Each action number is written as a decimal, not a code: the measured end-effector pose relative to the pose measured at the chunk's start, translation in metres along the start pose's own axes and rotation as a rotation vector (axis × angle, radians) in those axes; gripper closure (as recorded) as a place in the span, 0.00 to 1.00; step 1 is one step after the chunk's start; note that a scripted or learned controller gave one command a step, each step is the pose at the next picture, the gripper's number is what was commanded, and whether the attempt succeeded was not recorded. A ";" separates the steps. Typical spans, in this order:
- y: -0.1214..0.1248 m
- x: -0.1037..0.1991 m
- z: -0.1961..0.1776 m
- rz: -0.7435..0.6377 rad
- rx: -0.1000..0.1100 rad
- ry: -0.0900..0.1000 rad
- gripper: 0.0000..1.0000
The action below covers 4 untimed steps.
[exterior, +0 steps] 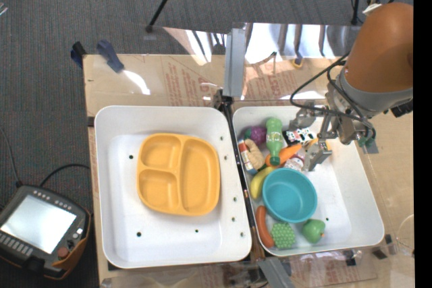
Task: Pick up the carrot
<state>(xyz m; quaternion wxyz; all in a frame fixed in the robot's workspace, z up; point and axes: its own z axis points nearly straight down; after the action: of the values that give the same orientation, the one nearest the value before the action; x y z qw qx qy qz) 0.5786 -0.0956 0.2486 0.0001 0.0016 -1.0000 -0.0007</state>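
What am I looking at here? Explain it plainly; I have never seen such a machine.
This is a single picture from a camera fixed above a bench, looking down at a slant. The grey and orange shape on the right is a robot arm run by a program. At its end is the tool it grabs things with.

Two shallow white bins sit side by side on the bench. The left bin holds a yellow divided plate. The right bin holds toy food: a green bottle, a banana, a blue bowl and a small orange carrot.

The tool hangs low over the right bin, right beside the carrot. From this picture I cannot tell whether it is holding anything.
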 end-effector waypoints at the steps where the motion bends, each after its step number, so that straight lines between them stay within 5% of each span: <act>1: 0.007 0.013 0.157 0.021 0.001 -0.001 0.00; 2: 0.015 -0.007 0.160 0.288 0.001 -0.003 0.00; 3: 0.011 -0.009 0.149 0.284 0.009 -0.008 1.00; 4: -0.042 -0.001 0.052 0.292 0.003 -0.012 1.00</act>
<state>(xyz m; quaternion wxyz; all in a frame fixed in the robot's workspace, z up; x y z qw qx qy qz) 0.5794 -0.1376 0.1967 -0.0058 -0.1440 -0.9896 0.0005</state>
